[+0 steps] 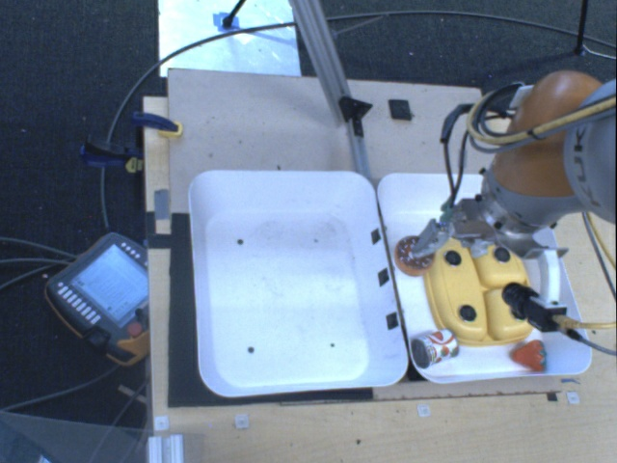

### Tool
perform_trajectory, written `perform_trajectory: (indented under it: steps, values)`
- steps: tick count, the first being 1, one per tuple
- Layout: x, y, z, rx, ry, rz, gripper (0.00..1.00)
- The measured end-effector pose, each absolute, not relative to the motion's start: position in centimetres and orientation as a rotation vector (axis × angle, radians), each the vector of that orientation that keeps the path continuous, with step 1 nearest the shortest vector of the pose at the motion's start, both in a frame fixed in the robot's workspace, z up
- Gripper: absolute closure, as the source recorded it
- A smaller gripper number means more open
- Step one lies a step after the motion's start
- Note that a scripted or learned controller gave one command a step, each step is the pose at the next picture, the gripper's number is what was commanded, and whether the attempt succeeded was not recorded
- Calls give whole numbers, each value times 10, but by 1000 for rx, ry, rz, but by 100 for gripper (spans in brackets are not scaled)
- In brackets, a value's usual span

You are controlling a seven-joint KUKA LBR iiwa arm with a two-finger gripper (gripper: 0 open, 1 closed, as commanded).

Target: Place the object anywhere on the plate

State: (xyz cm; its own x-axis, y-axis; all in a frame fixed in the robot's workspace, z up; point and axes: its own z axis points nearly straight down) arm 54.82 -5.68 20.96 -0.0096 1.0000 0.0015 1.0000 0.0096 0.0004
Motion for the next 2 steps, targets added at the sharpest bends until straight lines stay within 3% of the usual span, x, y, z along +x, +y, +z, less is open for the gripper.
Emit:
perform_trajectory:
  steps: [2]
  values:
    - [533,47,215,-2208,-2233,-3,100]
